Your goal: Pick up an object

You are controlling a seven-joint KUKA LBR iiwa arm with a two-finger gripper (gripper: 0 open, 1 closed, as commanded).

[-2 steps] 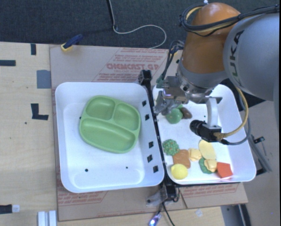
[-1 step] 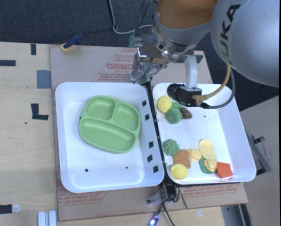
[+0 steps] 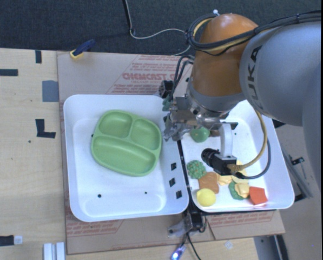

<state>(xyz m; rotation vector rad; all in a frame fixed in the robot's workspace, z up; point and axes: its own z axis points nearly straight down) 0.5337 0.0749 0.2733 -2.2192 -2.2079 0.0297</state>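
**Inspector:** Green, round and small, the object (image 3: pixel 199 134) lies in the right bin (image 3: pixel 275 161), toward its far left, just beside the wall shared with the left bin (image 3: pixel 74 145); the gripper (image 3: pixel 191 124) sits directly over it, apparently touching; the orange band (image 3: pixel 218 53) and grey arm (image 3: pixel 291 64) cover the far half of that bin.

**Assistant:** Is it held?

**Inspector:** Cannot tell; the wrist hides the fingers, so how wide they stand, and whether anything is between them, is not on record.

**Assistant:** What else is near?

**Inspector:** Nearer in the same bin, a cluster: a green knobbly piece (image 3: pixel 196 169), a tan piece (image 3: pixel 209 181), a yellow ball (image 3: pixel 206 197) and an orange-red block (image 3: pixel 258 195); well apart, a green divided plate (image 3: pixel 126 142) in the left bin.

**Assistant:** Advice for the step?

**Inspector:** In my judgement, centre on the round piece, close squarely since it may roll, keep off the bin wall, then lift straight and confirm before travelling.
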